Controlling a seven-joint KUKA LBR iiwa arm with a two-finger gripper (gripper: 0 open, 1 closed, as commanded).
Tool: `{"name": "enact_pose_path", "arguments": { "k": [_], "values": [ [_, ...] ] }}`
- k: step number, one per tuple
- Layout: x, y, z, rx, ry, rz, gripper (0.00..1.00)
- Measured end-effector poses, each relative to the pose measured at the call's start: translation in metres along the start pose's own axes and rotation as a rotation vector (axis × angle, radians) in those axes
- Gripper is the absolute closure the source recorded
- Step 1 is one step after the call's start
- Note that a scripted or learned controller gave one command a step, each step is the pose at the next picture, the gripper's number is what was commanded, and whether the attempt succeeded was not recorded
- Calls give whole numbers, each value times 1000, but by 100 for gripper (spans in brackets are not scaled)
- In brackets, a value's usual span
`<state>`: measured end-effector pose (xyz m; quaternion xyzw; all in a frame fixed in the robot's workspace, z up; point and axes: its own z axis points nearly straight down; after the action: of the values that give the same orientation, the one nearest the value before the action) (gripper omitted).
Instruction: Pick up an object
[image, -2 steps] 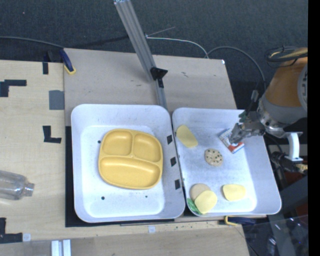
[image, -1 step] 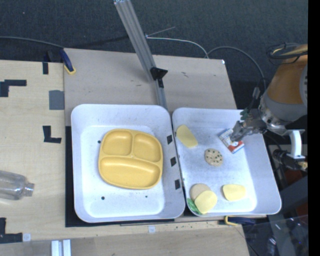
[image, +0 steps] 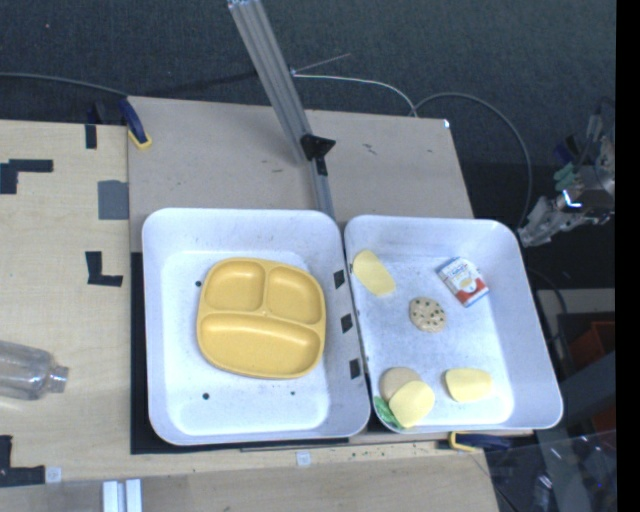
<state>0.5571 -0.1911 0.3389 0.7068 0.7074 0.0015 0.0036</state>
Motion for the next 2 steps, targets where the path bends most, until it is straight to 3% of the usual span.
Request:
{"name": "enact_pose_path", "arguments": {
  "k": [1,2],
  "values": [
    [32,-44,128,18,6,0,100],
    [-7,-33,131,8,2,2,100]
  ]
}}
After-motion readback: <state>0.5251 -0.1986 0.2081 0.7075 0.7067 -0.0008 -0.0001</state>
